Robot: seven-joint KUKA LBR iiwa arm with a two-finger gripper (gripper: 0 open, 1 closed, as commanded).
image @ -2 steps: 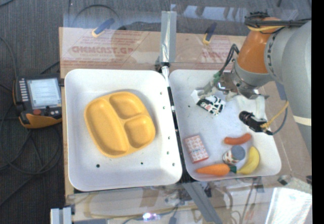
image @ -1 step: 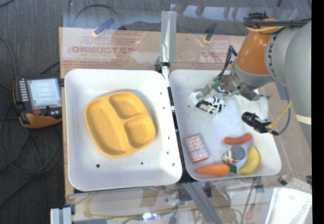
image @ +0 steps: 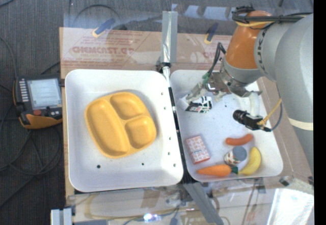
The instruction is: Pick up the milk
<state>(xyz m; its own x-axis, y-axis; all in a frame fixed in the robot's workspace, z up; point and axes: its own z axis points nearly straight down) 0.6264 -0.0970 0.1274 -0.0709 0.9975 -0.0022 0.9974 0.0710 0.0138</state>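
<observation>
While gripper [image: 206,86] hovers over upper left of right bin [image: 272,165], just above milk carton [image: 199,104]: cannot tell finger state, wrist hides tips. Best done, by judgement: centre over carton, close across short sides, lift straight, avoid bin wall alongside. Milk carton lies tipped near bin's left wall, apart from sausage [image: 239,140], banana [image: 253,161], carrot [image: 214,170], patterned box [image: 197,148]. Long axis seems to run left-right, slightly slanted; which end is top, too small to tell.
</observation>
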